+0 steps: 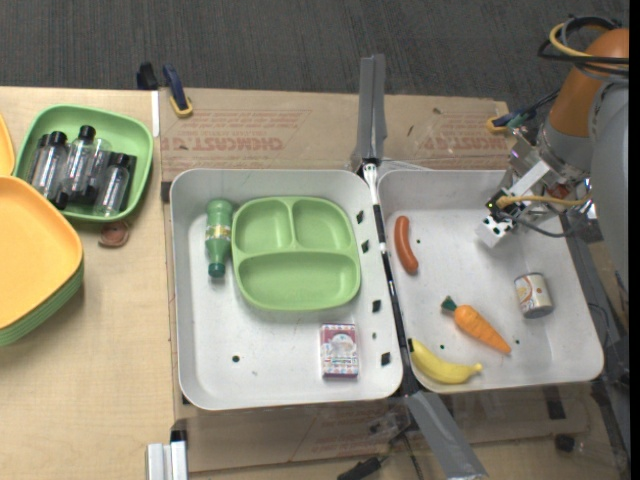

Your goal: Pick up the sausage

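The sausage (405, 243) is a reddish-brown link lying lengthwise near the left wall of the right bin (570, 368). My gripper (497, 225) hangs at that bin's upper right, roughly a hand's width to the right of the sausage and slightly farther back. Nothing shows between it and the sausage except bare bin floor. The arm comes in from the right edge with its orange band above the wrist.
In the right bin lie a carrot (477, 327), a banana (444, 366) at the front and a small can (533, 295) on the right. The left bin (190, 358) holds a green divided plate (296, 252), a green bottle (218, 236) and a small box (340, 351).
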Motion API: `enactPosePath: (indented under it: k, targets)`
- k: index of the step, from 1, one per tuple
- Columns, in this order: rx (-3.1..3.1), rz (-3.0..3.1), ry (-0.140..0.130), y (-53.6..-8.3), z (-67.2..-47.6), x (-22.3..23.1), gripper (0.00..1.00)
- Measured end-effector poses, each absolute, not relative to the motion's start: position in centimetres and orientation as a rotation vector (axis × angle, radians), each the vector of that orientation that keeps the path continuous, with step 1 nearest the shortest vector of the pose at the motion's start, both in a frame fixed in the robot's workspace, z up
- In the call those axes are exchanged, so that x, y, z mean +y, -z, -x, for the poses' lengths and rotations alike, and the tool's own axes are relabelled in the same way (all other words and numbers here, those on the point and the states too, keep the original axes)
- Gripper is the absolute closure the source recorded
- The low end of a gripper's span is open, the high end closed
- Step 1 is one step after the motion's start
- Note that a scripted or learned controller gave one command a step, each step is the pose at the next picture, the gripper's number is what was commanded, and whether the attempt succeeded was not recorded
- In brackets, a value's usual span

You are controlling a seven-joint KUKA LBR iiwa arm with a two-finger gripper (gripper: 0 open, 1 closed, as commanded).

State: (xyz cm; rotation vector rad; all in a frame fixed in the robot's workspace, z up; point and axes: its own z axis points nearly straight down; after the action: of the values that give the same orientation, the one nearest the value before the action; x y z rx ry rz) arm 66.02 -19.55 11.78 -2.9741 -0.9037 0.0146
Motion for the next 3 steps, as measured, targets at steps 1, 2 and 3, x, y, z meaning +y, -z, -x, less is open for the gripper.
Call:
enactPosePath:
  k: [1, 2, 3]
  targets:
    - [-1.368, 2.811, 0.002, -10.6, -61.5, -21.3, 1.0]
    - [-0.956, 2.984, -0.007, -11.9, -65.7, -18.9, 1.0]
    - [-0.353, 3.097, 0.009, -14.1, -65.1, -20.2, 1.0]
